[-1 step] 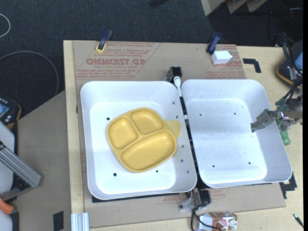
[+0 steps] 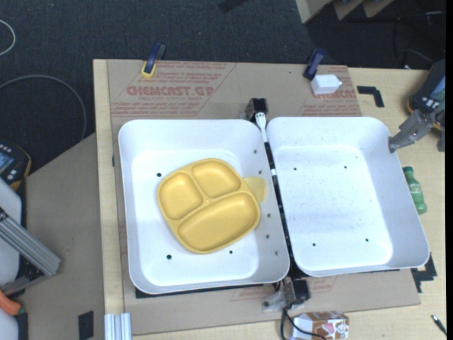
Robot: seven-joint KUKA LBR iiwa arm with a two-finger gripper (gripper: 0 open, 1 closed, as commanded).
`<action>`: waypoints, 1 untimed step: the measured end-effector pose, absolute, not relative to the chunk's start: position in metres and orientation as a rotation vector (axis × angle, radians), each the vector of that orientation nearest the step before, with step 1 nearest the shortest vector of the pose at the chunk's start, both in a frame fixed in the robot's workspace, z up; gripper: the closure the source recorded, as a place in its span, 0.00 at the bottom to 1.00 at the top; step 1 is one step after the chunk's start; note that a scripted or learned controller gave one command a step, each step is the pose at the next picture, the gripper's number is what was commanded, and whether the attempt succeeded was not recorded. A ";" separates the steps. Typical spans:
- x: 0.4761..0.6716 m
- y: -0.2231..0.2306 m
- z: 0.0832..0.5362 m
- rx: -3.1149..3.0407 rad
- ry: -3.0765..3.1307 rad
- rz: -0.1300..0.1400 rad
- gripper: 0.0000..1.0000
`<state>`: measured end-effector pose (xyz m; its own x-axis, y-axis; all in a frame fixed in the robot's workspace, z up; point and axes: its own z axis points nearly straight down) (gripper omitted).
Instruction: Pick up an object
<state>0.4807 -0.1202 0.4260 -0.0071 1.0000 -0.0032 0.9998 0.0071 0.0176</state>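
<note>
the jaws (image 2: 405,139) sit at the far right side, just over the right rim of the right bin (image 2: 333,197). only a bit of them shows, grey and thin, and you cannot tell if they are open or closed. nothing can be seen between them.

the yellow plate (image 2: 207,205) is far from the jaws, way over to their left and a bit lower down. it lies flat in the left bin (image 2: 141,154). the plate has three parts, two small ones at the top and one big one at the bottom. a small yellow thing (image 2: 257,188) peeks out from under the plate's right edge, on the side nearer the jaws.

a green thing (image 2: 414,188) lies on the worktop (image 2: 212,91) just below the jaws, beside the right bin's outer edge. a small white block (image 2: 325,84) sits on the worktop up and to the left of the jaws, past the top of the right bin.
</note>
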 end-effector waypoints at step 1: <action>0.483 -0.007 0.541 2.205 2.225 0.016 0.00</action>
